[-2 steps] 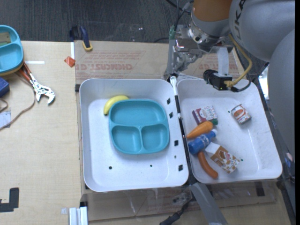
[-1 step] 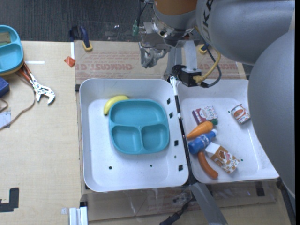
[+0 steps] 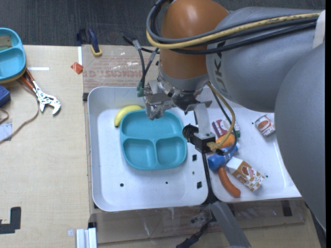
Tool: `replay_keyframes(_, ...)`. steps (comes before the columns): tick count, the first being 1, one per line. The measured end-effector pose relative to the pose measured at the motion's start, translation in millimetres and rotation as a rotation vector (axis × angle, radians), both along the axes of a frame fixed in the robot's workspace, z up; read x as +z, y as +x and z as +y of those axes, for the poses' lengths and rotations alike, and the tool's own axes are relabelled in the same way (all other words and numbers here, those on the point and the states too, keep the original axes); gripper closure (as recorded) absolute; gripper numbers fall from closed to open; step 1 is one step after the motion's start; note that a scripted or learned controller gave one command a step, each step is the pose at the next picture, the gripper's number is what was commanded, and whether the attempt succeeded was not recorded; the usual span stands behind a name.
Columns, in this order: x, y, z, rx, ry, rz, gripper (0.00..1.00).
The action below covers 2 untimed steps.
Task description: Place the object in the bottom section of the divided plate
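A blue divided plate [image 3: 153,148] lies in the left white bin [image 3: 103,190], with one wide compartment on its far side and two small ones on its near side. All three compartments look bare. A yellow banana [image 3: 125,113] lies against the plate's far left rim, touching it. My gripper [image 3: 154,111] hangs from the orange wrist band directly over the plate's far rim, just right of the banana. I see nothing held under it.
The right bin [image 3: 269,190] holds an orange sausage-shaped toy [image 3: 229,183], a small carton [image 3: 247,174], a blue and orange piece [image 3: 220,156] and a packet [image 3: 264,124]. A wrench [image 3: 47,102] and another blue dish [image 3: 10,56] lie on the wooden bench at left.
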State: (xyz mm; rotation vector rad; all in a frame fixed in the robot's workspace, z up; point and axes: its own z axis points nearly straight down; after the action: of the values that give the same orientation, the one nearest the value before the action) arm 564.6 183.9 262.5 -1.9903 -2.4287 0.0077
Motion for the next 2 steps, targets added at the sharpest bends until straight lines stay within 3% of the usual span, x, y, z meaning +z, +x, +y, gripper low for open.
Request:
replay_keyframes(1, 77.5, 27.3, -12.8, 0.071, 0.001, -0.003, 1.00)
replay_keyframes(2, 136.0, 39.4, 32.6, -0.170, -0.001, -0.003, 1.00)
